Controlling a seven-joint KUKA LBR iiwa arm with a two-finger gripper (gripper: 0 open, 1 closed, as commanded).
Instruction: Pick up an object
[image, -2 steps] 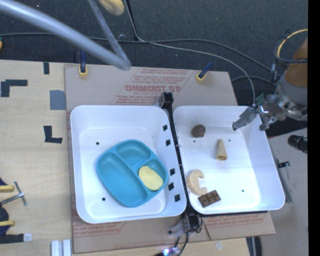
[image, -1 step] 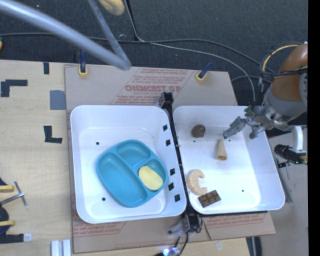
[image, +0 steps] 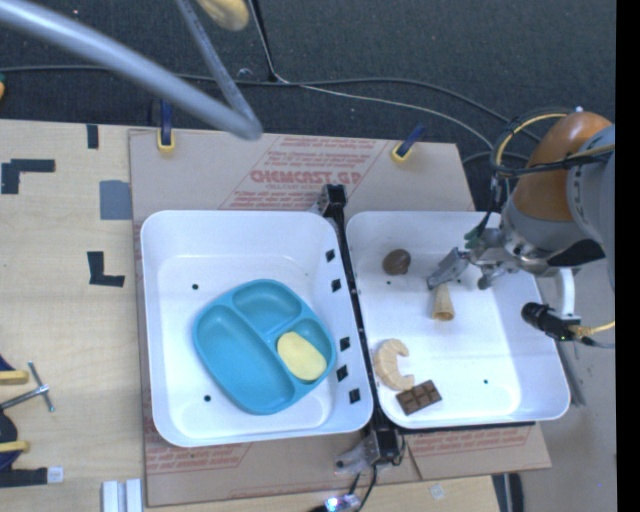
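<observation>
In the right bin (image: 520, 400) lie a brown round lump (image: 397, 262), a small tan cylinder (image: 442, 303), a pale croissant-shaped piece (image: 392, 363) and a dark chocolate bar (image: 418, 397). My gripper (image: 462, 279) hangs over the upper middle of this bin, right of the brown lump. It is open, and nothing is between its fingers. Its left fingertip (image: 439, 277) stands just above the top end of the tan cylinder.
The left bin (image: 165, 330) holds a blue divided tray (image: 240, 345) with a yellow oval piece (image: 301, 355) in its right compartment. A black divider (image: 345, 300) separates the bins. The arm's orange band (image: 565, 150) and cables sit at the right.
</observation>
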